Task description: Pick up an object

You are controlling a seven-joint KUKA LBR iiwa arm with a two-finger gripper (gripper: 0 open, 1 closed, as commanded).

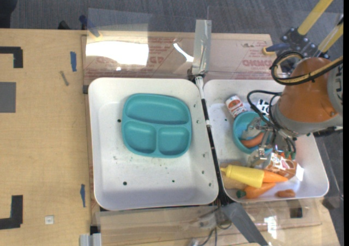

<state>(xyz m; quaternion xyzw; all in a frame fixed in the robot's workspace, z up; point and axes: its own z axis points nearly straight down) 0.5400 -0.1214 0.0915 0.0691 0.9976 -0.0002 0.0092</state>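
The arm's orange band point(305, 95) hangs over the right bin point(322, 174), and my gripper point(267, 144) reaches down beside a small blue bowl point(242, 130) with something orange-red in it. The metal fingers sit amid clutter, just above a crinkly orange snack packet point(284, 166). A yellow bottle point(245, 174) lies in front of it, with carrots point(262, 189) along the bin's near edge. A small red-and-white can point(235, 106) lies behind the bowl. Nothing is seen held between the fingers.
The left bin point(103, 147) holds a teal divided plate point(156, 125). A clear divider wall point(203, 48) rises behind the two bins. Cables and a yellow strut point(322, 5) crowd the upper right.
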